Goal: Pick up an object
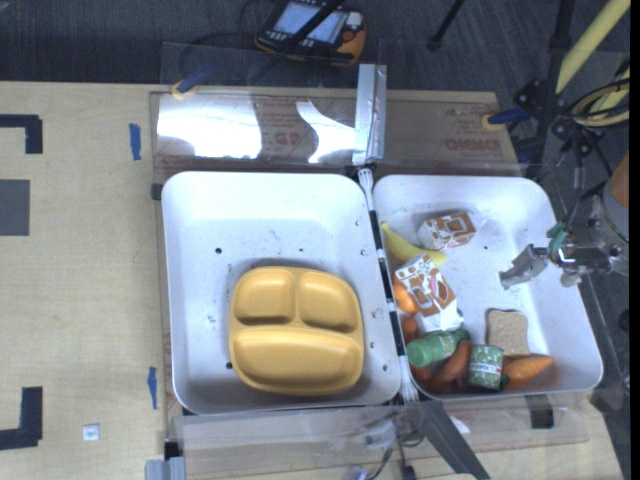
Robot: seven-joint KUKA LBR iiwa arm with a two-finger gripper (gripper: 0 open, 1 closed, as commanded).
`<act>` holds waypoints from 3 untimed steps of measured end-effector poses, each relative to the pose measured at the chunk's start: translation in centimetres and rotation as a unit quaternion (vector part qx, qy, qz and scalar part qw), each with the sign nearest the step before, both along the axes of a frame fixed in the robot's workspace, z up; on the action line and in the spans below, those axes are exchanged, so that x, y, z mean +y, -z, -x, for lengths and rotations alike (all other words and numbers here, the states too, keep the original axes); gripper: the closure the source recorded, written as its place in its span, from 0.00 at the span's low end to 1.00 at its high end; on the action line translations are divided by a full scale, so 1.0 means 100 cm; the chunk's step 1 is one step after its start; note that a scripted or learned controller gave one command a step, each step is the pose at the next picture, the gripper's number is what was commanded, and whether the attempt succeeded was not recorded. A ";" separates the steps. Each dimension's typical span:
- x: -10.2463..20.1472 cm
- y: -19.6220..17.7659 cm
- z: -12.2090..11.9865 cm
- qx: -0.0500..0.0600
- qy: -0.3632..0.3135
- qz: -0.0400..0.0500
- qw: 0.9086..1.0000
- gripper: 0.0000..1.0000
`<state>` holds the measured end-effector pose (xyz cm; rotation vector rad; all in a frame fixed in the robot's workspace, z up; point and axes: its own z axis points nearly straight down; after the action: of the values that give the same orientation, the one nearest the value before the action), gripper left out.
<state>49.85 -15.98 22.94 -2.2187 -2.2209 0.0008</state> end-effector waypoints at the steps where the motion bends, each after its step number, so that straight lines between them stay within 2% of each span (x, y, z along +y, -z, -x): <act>1: 0.024 0.126 -0.034 -0.004 -0.178 0.001 0.984 0.00; 2: 0.034 0.143 -0.117 -0.003 -0.252 0.001 0.968 0.00; 3: 0.028 0.145 -0.149 0.041 -0.287 -0.011 0.957 0.00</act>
<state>64.72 -13.18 8.46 -1.4534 -2.6987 0.0661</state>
